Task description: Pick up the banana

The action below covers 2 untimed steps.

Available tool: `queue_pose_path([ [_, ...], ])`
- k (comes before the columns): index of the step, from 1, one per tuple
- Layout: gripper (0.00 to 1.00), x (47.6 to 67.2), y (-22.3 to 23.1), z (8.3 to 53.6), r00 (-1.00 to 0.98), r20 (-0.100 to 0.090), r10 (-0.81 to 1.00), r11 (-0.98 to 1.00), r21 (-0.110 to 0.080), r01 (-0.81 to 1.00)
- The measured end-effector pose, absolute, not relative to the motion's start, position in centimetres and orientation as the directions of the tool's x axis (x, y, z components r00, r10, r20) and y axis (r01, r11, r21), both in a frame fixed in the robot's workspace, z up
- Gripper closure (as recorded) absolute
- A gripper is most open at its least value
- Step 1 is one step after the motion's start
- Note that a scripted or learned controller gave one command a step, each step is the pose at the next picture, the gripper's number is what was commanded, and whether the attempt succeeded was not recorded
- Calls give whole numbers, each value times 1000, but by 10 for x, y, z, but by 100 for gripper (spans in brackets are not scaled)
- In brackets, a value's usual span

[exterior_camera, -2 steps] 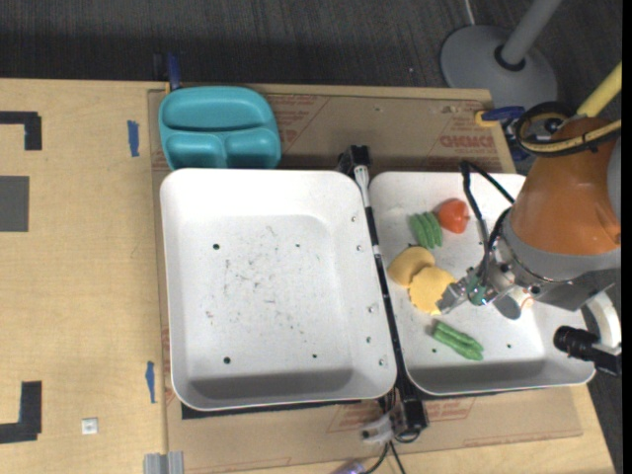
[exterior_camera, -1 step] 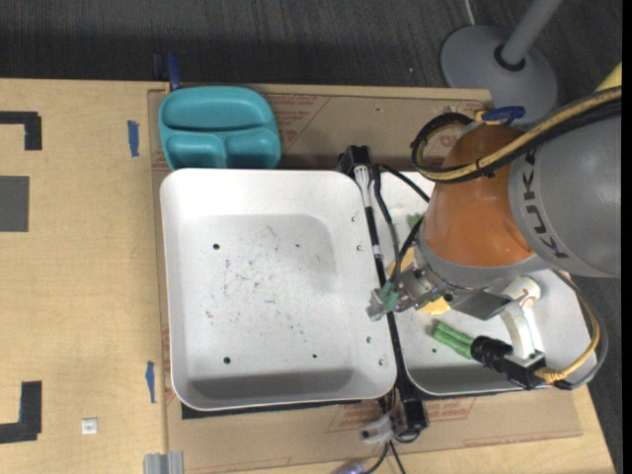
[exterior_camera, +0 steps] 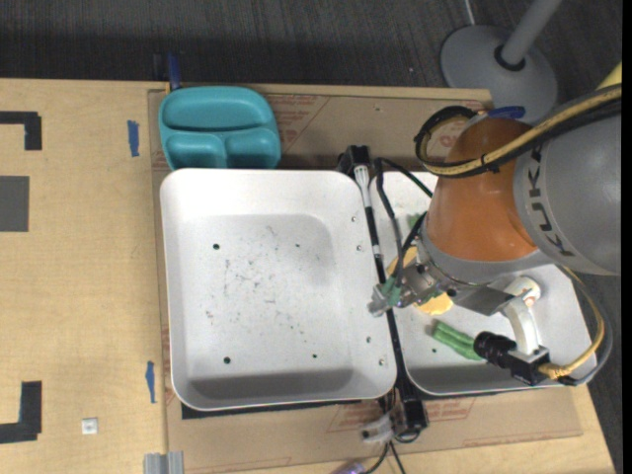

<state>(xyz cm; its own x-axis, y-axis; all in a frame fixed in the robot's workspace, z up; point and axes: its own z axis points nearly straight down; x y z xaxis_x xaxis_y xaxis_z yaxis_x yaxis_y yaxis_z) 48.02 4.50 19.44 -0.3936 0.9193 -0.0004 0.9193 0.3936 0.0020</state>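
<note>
A small yellow piece, seemingly the banana (exterior_camera: 434,304), peeks out in the right bin (exterior_camera: 472,375) under the arm's wrist. The rest of it is hidden by the orange band and grey body of the arm. My gripper (exterior_camera: 393,290) hangs low at the right bin's left side, close to the divide between the two bins and just left of the yellow piece. The arm covers the gripper from above. Nothing visible shows whether the yellow piece is held.
A green object (exterior_camera: 452,340) lies in the right bin in front of the yellow piece. The left bin (exterior_camera: 180,265) has a scuffed white floor. A teal divided tray (exterior_camera: 219,126) sits behind it. Cables run along the seam between the bins.
</note>
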Motion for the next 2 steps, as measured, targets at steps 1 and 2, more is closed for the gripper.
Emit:
queue_pose_path([
  [1, 100, 481, 94, 87, -586, -1, 811, 586, 8, 811],
  [2, 100, 485, 132, 86, -800, -7, 600, 800, 4, 600],
])
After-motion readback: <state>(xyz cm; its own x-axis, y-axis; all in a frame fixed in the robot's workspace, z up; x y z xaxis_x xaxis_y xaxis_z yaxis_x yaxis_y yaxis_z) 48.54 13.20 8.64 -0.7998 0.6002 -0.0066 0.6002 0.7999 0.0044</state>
